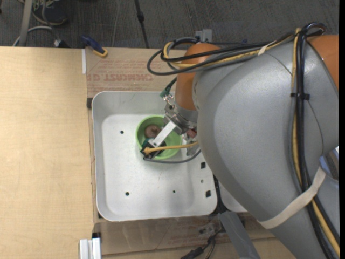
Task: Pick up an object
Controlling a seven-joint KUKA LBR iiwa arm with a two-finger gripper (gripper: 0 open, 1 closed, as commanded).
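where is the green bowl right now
In the camera view, the green bowl sits in the white bin, a little right of its middle toward the far wall, beside the arm.

Single grey arm (259,139), seen from above, is reaching in from the right edge and is occupying most of the right half of the view. Its broad, rounded grey link is sloping down and leftward toward the wrist (186,99). The orange band (198,55) is showing just above the wrist, and a second orange section is showing at the upper right. Black and yellow cables (226,50) are looping over the band and running back along the link. The gripper (180,125) is pointing downward near the centre of the view, partly hidden under the wrist.
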